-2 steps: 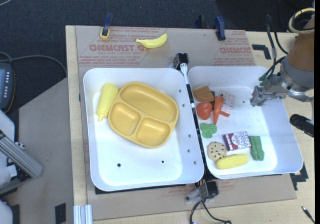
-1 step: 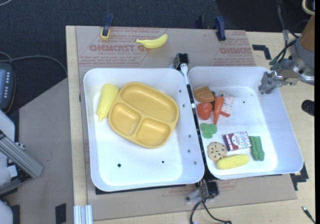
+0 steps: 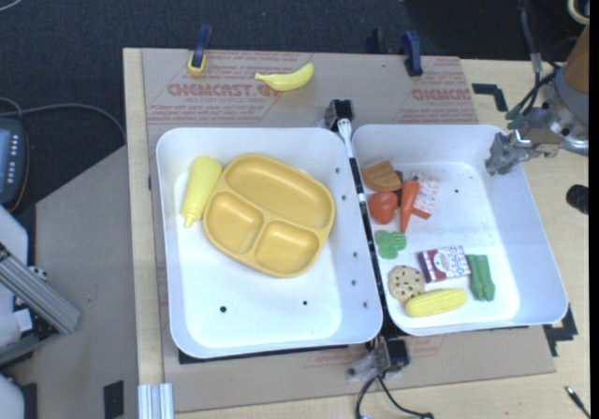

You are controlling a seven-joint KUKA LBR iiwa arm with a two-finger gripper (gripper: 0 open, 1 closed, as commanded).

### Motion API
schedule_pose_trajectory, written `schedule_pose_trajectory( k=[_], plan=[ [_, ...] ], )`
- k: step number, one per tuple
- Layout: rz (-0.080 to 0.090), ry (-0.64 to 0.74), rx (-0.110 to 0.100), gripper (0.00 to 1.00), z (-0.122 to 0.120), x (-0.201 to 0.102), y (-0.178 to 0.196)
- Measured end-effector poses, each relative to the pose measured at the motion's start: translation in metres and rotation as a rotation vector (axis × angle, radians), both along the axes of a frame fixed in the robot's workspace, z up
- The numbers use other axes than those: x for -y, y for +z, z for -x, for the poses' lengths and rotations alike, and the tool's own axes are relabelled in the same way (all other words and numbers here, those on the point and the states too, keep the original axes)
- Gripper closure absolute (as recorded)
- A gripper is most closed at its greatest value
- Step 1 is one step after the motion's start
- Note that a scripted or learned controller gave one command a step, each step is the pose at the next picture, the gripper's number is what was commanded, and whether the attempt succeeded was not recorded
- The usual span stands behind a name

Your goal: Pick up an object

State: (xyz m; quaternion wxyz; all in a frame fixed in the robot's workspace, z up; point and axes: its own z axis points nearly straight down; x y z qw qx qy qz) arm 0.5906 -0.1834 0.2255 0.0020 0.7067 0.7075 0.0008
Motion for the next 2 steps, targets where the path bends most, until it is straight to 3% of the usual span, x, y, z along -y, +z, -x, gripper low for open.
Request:
schedule_pose_trajectory(
  k=[2],
  plan=[
    [-0.004, 0.004, -0.006, 1.00, 0.001, -0.103, -0.007]
  ],
)
